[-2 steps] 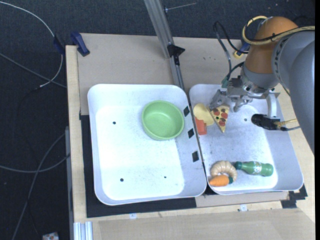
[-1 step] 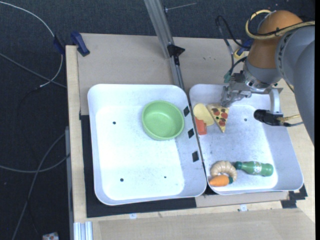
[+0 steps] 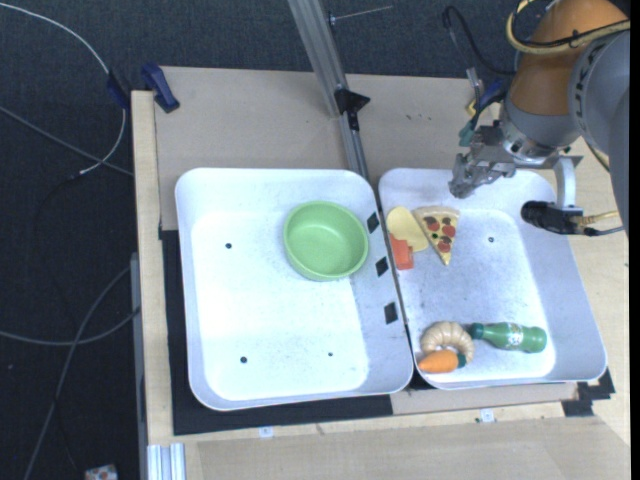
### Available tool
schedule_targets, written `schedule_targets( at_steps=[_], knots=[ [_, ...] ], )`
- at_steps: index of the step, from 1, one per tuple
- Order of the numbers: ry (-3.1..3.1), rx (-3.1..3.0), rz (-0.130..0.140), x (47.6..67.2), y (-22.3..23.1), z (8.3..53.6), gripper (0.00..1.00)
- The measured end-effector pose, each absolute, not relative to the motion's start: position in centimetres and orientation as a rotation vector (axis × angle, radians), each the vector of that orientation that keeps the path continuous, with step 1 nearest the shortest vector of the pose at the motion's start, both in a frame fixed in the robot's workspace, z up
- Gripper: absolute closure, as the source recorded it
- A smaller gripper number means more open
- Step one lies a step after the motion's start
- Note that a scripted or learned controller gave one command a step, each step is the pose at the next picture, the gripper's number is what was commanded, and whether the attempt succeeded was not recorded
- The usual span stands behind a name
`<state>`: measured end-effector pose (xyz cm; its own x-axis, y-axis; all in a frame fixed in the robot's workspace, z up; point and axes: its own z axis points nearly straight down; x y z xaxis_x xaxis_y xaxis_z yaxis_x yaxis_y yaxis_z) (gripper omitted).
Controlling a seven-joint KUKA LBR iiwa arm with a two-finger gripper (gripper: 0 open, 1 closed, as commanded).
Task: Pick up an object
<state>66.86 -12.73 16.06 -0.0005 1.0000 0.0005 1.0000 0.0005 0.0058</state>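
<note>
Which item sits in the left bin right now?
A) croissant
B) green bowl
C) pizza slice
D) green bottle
B: the green bowl rests alone in the left bin, while the pizza slice, green bottle and croissant all lie in the right bin.

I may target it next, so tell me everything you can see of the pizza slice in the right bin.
The pizza slice looks like a plastic toy: a pale yellow wedge with a tan crust and red round toppings. It lies flat on the floor of the right bin, near the far left part, crust toward the far rim, tip pointing toward the camera. Its left edge meets or nearly meets a yellow piece. The gripper hangs above and just beyond it.
</note>
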Motion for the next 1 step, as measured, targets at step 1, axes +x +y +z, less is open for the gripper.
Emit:
schedule_targets(
  at_steps=[1],
  knots=[
    [2.220,2.216,0.009,67.58,-11.76,21.80,1.00]
  ],
)
